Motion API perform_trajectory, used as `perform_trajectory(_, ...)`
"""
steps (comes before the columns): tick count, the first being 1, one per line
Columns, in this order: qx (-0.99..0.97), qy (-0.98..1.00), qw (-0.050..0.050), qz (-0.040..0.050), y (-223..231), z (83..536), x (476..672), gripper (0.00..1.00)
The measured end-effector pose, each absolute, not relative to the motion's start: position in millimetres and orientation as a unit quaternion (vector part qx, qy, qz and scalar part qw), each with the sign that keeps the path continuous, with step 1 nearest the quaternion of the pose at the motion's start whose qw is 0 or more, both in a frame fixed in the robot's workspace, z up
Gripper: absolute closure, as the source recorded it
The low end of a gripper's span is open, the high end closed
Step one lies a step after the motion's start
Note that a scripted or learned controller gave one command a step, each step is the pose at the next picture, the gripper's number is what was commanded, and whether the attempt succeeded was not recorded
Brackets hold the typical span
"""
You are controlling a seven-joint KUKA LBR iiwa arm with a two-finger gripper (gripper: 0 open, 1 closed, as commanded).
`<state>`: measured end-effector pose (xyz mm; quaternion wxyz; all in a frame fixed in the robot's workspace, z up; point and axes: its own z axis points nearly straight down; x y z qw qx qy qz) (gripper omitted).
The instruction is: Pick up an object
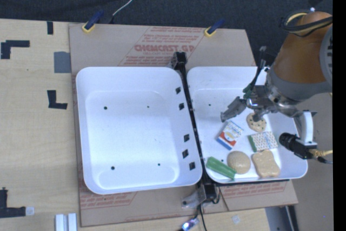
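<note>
Cookie (257,122), beneath open gripper (243,110)

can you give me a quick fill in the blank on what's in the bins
1. All the objects lie in the ____ bin.
2. The long object at that bin's near edge is ____ in colour.
3. The hand hovers over the ____ bin.

Missing words: right; green; right

The wooden bench (32,138) carries a cardboard sheet (157,46). On the sheet two white bins sit touching: left bin (89,84) at nine o'clock, right bin (216,76) at three.
</note>
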<state>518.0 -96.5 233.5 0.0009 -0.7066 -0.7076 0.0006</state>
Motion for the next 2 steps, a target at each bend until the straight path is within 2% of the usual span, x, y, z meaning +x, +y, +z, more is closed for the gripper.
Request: perform_trajectory(2, -0.707, -0.708, 0.001, 0.0006, -96.5, 233.5, 518.0, 0.00)
